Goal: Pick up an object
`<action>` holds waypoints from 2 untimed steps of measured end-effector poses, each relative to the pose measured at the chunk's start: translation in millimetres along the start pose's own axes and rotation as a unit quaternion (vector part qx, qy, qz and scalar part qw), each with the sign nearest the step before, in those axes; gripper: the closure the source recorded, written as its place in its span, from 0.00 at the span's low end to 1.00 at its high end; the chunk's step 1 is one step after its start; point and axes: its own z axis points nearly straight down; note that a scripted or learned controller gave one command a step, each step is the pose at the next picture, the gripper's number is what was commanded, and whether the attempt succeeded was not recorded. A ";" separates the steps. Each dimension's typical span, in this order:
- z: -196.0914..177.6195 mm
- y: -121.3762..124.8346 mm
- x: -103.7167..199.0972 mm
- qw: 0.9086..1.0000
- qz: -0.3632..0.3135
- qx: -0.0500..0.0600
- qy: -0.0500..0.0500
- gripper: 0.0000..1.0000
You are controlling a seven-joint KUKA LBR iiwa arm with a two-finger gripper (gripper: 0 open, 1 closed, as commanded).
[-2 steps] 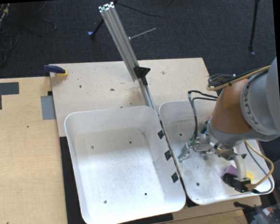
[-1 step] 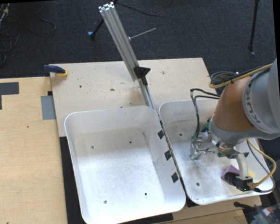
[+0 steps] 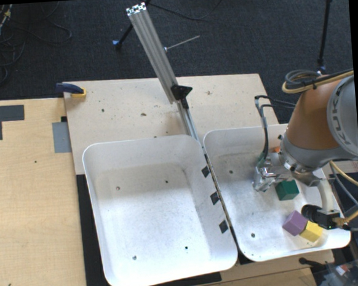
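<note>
In the right bin lie three small blocks. A green cube sits near the bin's right side, and a purple cube and a yellow block touch each other closer to the front right corner. My gripper hangs low over the right bin, just left of the green cube and close to it. The metal fingers point down and left, and nothing shows between them. The grey and orange arm covers the bin's right rim.
The left bin stands beside the right one, with a row of black clips along the shared wall. A slanted aluminium rail rises behind the bins. Cables and a black fitting crowd the right edge.
</note>
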 end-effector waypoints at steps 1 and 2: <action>-43.7 -1.8 3.7 1.000 -0.003 0.000 0.000 1.00; -97.4 -10.1 6.0 1.000 -0.003 -0.001 0.000 1.00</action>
